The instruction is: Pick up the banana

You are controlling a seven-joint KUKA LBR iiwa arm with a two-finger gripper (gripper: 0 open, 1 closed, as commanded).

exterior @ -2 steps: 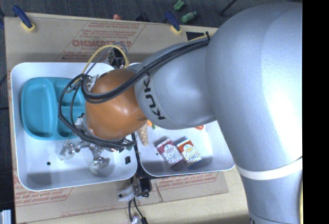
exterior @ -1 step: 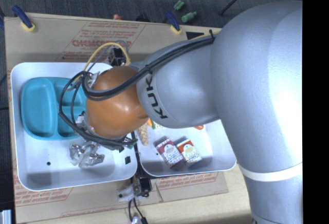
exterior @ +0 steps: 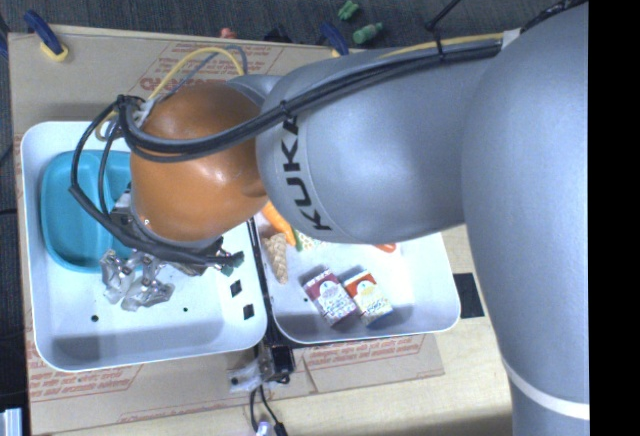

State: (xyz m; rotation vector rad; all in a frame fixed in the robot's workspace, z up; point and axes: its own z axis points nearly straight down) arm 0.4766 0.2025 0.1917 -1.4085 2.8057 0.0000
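My arm reaches across from the right and its orange band (exterior: 190, 164) hangs over the left bin (exterior: 60, 324). The gripper (exterior: 133, 282) is low inside that bin, near its middle, its metal end close to the white floor. A blue object (exterior: 70, 209) lies in the bin's left part, just left of the gripper. I see no yellow fruit shape; the arm covers much of both bins.
The right bin (exterior: 430, 309) holds two small red-and-yellow boxes (exterior: 348, 296), an orange carrot-like piece (exterior: 278, 222) and a pale bread-like piece (exterior: 277, 259) near the divider. Clamps and cables lie on the cardboard behind the bins.
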